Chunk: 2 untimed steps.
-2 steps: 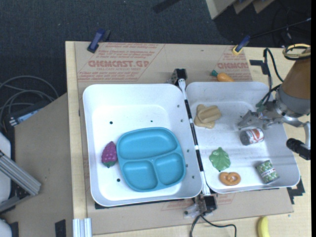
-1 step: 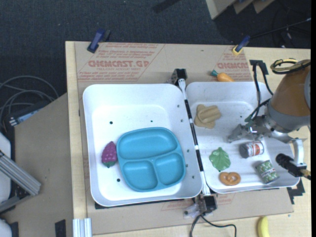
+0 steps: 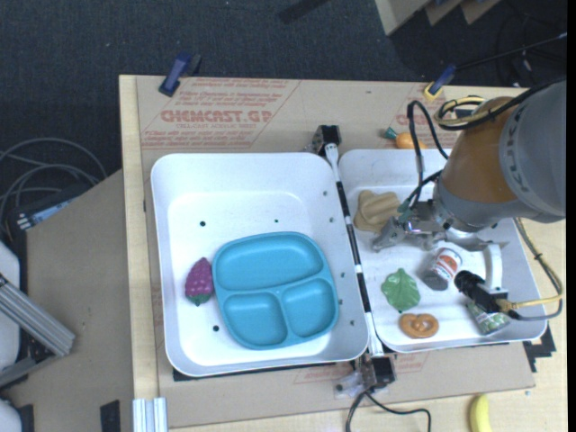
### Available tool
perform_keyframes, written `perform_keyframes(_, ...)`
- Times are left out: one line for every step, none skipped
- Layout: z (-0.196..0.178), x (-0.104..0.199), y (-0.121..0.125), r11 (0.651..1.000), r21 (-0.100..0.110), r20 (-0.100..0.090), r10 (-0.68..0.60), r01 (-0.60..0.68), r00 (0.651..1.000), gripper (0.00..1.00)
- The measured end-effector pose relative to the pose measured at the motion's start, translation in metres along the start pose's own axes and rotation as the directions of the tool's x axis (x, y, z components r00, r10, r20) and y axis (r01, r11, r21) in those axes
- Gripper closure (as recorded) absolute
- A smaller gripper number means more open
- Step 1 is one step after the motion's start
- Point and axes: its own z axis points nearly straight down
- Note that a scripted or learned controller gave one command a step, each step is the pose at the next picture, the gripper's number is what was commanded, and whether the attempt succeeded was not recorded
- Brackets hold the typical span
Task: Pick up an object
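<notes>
Where clamps grip the board, red "CHEMCAST G.P." lettering.

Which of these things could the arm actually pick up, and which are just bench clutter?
Pickable:
purple grapes
blue divided plate
green leaf
pretzel
tan bread piece
small can

Clutter:
blue clips
cables
yellow item at bench edge

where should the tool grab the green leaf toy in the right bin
Grip the green leaf toy across its narrower width, coming straight down from above. It lies flat on the floor of the right bin, apart from the pretzel below it and the small can to its right, so there seems room for both fingers.
</notes>
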Motion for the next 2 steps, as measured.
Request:
perform_keyframes(0.0,-0.039,-0.02,1.0,0.002,0.001,0.003,-0.003,1.0,0.0)
perform_keyframes(0.0,-0.111,-0.06,1.0,0.001,0.0,0.002,-0.002,1.0,0.0)
